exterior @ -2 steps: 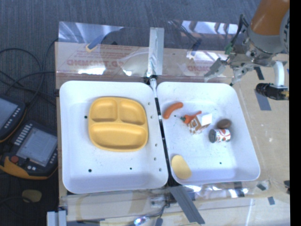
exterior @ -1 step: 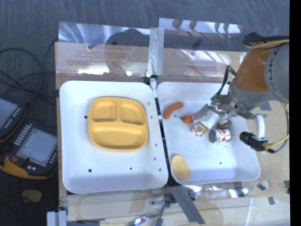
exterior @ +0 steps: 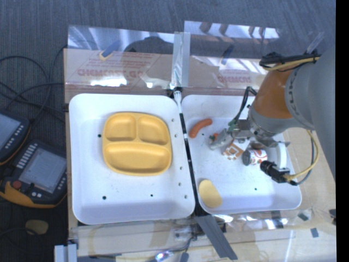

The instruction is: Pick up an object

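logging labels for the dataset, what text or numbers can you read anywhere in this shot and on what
Nothing reads clearly.
Cardboard sheet behind the bins: red print seen upside down through clear film, too blurred to read.
Small packet by the gripper: orange pattern, too small to read.
Handheld pendant: screen illegible.

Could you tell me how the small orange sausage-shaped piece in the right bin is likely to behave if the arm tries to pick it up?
The orange sausage-shaped piece looks like a small toy, so probably light. Its rounded, slightly curved body may roll or pivot if nudged. It lies near the right bin's dividing wall, which could crowd the end effector.
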`<control>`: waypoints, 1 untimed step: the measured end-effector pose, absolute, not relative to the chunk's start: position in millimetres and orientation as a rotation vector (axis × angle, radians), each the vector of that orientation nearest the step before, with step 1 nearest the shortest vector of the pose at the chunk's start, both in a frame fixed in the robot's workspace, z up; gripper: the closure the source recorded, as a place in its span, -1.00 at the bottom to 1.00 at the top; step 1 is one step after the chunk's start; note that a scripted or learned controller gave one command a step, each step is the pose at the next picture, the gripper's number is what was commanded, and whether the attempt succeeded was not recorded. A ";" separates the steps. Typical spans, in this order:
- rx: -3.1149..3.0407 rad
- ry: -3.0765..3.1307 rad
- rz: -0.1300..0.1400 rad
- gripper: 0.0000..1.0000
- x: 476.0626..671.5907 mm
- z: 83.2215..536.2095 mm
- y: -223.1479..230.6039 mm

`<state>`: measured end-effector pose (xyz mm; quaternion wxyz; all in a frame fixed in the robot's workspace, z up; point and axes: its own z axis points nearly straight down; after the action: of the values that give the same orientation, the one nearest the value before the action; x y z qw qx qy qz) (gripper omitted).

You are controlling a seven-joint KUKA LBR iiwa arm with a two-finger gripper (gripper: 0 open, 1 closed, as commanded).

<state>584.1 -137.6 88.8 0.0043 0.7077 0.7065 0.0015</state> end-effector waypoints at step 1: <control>2.218 2.210 0.011 1.00 585.5 99.6 -138.3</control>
<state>585.5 -138.3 99.6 0.0052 0.7084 0.7058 0.0035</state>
